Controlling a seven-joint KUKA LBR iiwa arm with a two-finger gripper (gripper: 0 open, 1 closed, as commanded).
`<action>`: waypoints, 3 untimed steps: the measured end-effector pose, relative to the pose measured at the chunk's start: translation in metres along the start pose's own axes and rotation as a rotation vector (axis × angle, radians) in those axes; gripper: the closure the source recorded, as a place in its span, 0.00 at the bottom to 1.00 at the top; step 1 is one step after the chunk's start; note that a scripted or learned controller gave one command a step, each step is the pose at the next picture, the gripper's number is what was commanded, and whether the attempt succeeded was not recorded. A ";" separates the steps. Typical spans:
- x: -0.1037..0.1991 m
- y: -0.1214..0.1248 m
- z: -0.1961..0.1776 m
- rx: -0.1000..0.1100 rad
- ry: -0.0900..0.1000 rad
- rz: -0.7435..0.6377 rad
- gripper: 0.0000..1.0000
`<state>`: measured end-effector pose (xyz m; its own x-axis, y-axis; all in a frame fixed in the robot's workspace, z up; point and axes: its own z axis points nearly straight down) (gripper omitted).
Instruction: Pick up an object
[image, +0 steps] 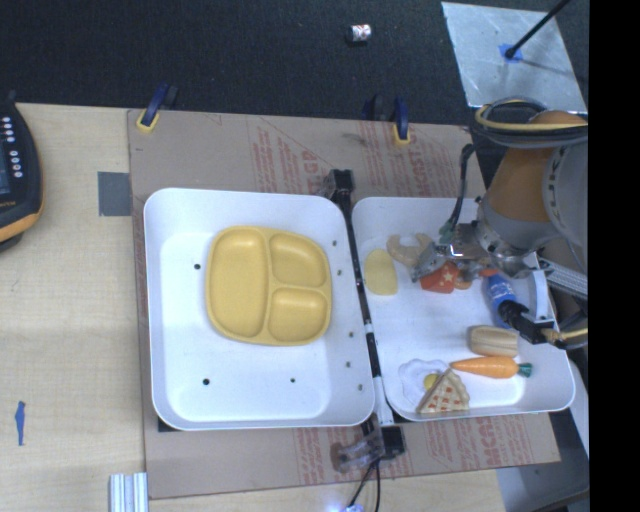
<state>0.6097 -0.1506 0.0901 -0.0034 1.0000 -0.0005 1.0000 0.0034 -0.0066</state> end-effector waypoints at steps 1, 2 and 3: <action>-0.001 0.003 -0.014 -0.006 -0.003 -0.003 1.00; 0.078 -0.039 -0.107 -0.009 0.004 -0.008 1.00; 0.117 -0.021 -0.102 -0.006 0.000 -0.006 1.00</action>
